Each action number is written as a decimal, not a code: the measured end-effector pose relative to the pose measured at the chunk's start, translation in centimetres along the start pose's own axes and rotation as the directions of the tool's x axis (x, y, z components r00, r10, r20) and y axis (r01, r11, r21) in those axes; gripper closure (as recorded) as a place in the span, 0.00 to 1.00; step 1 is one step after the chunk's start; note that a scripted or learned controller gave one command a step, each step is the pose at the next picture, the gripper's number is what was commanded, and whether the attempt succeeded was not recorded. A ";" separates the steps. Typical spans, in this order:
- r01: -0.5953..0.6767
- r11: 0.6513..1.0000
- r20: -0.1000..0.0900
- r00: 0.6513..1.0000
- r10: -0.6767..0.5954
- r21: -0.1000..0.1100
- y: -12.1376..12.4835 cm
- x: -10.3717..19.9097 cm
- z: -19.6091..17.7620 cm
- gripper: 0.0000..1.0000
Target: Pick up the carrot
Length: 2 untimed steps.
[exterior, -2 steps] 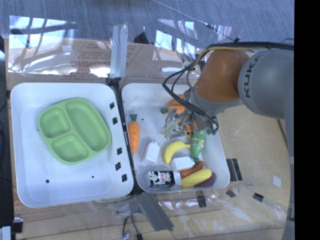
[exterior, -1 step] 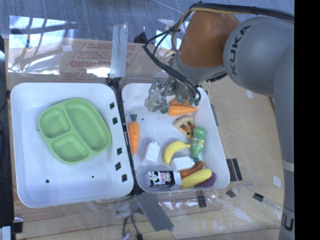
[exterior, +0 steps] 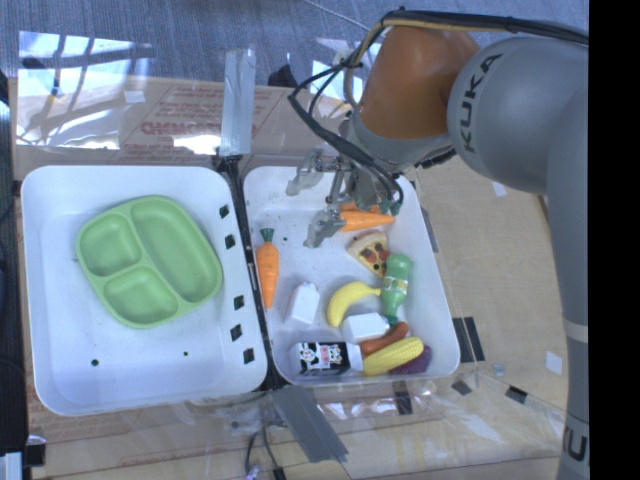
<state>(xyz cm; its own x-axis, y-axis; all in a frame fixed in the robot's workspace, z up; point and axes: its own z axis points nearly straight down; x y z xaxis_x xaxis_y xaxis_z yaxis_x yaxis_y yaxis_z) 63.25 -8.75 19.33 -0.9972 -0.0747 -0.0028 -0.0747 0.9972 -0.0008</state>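
An orange carrot (exterior: 267, 271) with a green top lies lengthwise along the left wall of the right bin (exterior: 432, 268), its green end pointing away. My gripper (exterior: 314, 205) hovers over the far part of that bin, up and to the right of the carrot and apart from it. Its two grey fingers (exterior: 321, 229) stand open with only white bin floor between them. A second orange, carrot-like piece (exterior: 366, 220) lies just right of the gripper, partly under the wrist.
The right bin also holds a pizza slice (exterior: 371, 254), green bottle (exterior: 396, 282), banana (exterior: 350, 300), white block (exterior: 304, 303), milk carton (exterior: 322, 356) and other toy food at the near end. A green divided plate (exterior: 150, 260) sits in the left bin (exterior: 50, 368).
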 end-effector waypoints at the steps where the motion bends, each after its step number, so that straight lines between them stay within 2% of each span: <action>1: -0.102 0.995 -0.007 0.995 0.102 -0.001 -1.8 3.2 10.4 0.00; 2: -0.375 0.927 -0.006 0.927 0.375 0.001 -1.1 5.2 10.2 0.00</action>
<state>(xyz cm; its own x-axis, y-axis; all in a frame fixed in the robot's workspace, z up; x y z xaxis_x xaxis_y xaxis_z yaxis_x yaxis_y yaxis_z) 58.15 -10.23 9.13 -0.9525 0.3045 0.0029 0.3045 0.9525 -0.0002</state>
